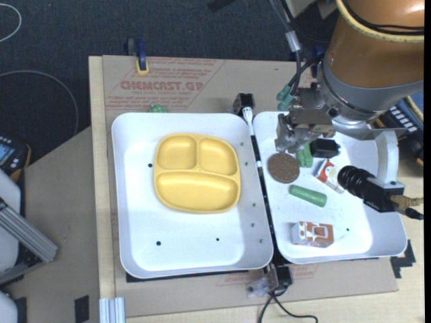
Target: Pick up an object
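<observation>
- Camera view: gripper [294,142] is down in the right bin [377,244], near its back-left corner; whether it is open, closed or gripping anything, cannot tell, the wrist hides it.
- Brown disc [284,168] lies flat just in front of the gripper, about touching it, so it is the likely target. Judgement: thin, stiff, light. Lying flat, it gives little edge to pinch, so take it across the rim; it could slip.
- Small green piece [306,157] sits just beside the gripper, partly hidden.
- Green cylinder [308,195] lies on its side further forward of the gripper. It looks light and rigid. Pinching across the short width at mid-length would be the easier grab.
- Red-and-white packet [326,172] is beside the disc, away from the left bin; it looks crinkly, maybe slippery.
- Small printed box [314,234] lies well in front of the gripper, near the bin's front. Flat sides make it good for gripping.
- Left bin [135,200] holds a yellow divided tray [197,173], well apart from the gripper.
</observation>
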Motion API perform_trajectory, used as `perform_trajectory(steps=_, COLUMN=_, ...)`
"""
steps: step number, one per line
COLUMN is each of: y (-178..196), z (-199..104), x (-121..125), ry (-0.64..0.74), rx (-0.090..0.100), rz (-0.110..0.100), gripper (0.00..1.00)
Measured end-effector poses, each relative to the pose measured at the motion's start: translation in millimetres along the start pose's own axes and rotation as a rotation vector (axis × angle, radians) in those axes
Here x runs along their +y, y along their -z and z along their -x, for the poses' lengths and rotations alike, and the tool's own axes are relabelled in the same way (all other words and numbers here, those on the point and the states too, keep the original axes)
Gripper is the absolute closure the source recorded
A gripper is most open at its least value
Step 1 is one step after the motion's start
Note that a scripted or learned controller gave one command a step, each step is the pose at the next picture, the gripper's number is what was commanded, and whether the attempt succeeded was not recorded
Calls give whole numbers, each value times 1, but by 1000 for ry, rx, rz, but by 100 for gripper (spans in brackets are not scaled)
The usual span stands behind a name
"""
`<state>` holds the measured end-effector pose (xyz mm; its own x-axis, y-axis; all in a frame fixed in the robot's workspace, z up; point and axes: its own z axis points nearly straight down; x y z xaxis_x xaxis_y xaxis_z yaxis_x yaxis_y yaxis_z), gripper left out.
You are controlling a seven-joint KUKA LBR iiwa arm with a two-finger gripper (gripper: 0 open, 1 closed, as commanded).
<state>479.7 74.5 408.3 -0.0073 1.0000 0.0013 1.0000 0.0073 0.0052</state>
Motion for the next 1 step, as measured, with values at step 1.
perform_trajectory(steps=1, y=25, z=12, x=0, ry=-6, rx=-1, rz=-1, gripper=100)
